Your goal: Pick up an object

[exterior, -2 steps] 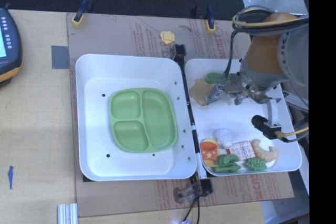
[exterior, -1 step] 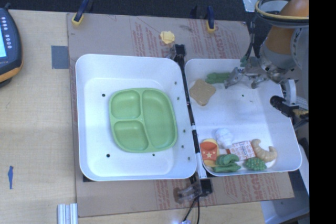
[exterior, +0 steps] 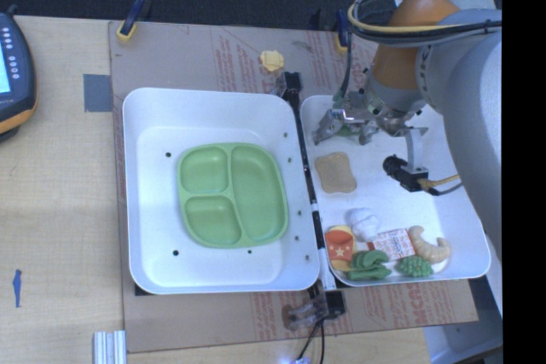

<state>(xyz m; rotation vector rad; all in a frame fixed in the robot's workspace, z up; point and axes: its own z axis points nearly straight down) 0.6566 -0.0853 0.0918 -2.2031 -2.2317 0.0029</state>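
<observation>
My gripper [exterior: 345, 130] hangs over the far end of the right bin [exterior: 465, 222], under the orange wrist band. Its two metal fingers stand spread apart with nothing between them. A tan slice of toy bread [exterior: 335, 172] lies just in front of the gripper on the bin floor, apart from it. Along the bin's near edge sit a white lump [exterior: 363, 222], a red fries box [exterior: 339, 247], a red and white packet [exterior: 394, 242], a pale shrimp-like piece [exterior: 432, 245], green leafy pieces [exterior: 368, 265] and a broccoli [exterior: 415, 267].
The left bin [exterior: 145, 183] holds a green divided plate [exterior: 232, 193]. A small yellow object [exterior: 272, 60] lies on the cardboard behind the bins. A black cable fitting [exterior: 406, 172] hangs beside the arm. A handheld controller [exterior: 12, 72] rests at the far left.
</observation>
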